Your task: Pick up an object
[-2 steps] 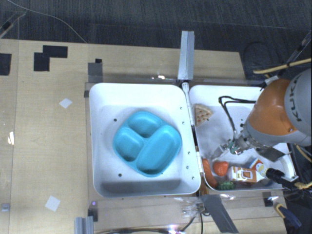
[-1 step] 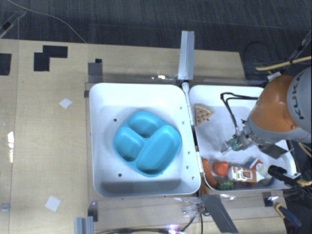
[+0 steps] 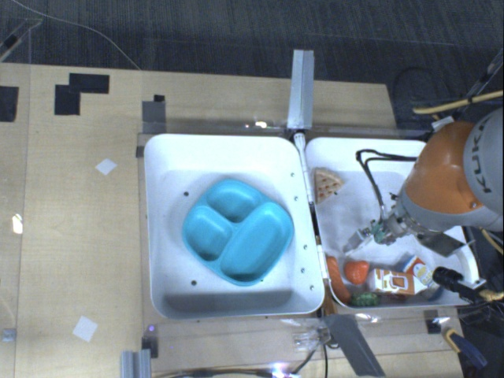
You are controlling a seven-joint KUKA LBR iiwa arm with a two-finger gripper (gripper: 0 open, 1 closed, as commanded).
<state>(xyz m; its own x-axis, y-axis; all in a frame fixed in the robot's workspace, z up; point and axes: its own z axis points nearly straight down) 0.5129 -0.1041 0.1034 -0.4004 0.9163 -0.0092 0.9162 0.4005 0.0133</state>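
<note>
- While the fingers (image 3: 370,235), seemingly parted and grasping nothing, hover low in the right white plastic bin (image 3: 346,150), a round glossy orange tomato-like toy (image 3: 356,272) lies just below.
- Beside it lies a small printed carton (image 3: 398,282).

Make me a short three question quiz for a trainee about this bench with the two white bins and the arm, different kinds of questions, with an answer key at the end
1. True or false: the blue divided tray lies in the left bin.
2. Which thing lies nearest the right bin's far left corner? A) the pizza slice toy B) the small carton C) the tomato
3. Fill in: the gripper hangs over the ____ bin.

Key: 1 true. 2 A. 3 right; the gripper sits above bare floor, beyond the tomato and carton, with nothing visibly between its fingers.
</note>
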